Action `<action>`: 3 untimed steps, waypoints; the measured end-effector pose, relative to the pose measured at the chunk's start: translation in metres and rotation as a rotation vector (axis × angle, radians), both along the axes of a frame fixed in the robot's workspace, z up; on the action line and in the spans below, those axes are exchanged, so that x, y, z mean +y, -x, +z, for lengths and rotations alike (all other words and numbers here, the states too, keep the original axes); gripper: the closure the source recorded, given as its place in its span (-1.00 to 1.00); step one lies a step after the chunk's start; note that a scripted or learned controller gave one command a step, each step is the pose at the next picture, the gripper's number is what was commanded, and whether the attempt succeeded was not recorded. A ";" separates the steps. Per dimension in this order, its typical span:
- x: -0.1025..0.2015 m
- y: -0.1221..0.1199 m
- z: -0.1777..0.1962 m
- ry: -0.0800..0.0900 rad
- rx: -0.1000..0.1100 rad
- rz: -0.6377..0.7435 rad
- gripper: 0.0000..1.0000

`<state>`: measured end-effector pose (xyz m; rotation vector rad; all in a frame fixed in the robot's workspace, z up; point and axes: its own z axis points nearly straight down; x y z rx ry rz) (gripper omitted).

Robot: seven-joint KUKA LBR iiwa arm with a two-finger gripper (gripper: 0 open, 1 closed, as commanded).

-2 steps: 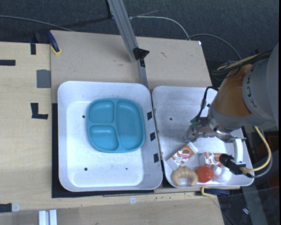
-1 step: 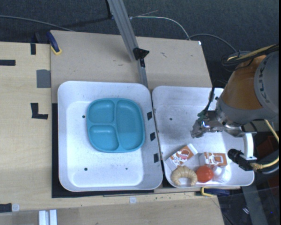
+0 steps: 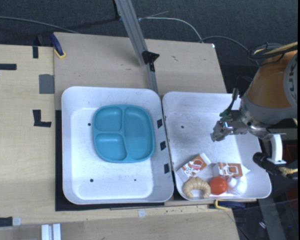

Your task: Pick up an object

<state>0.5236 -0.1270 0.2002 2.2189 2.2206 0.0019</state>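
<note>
Plate [image 3: 124, 133] in left bin [image 3: 70, 149]

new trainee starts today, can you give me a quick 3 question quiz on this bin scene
1. True or false: the blue divided plate lies in the left bin.
2. Which item lies just left of the red ball in the right bin? A) a croissant B) a spoon C) a cup
3. Where in the right bin are the items gathered: by the near edge or by the far edge?

Key
1. True.
2. A, the croissant.
3. By the near edge; two small red and white packets lie there too, and the claw is above the bin's bare middle, further back.
</note>
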 end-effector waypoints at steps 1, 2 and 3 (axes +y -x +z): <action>-0.010 0.002 0.053 0.001 -0.002 -0.001 1.00; 0.050 -0.005 0.057 -0.003 0.003 0.007 1.00; 0.102 -0.007 0.059 -0.003 0.004 0.007 1.00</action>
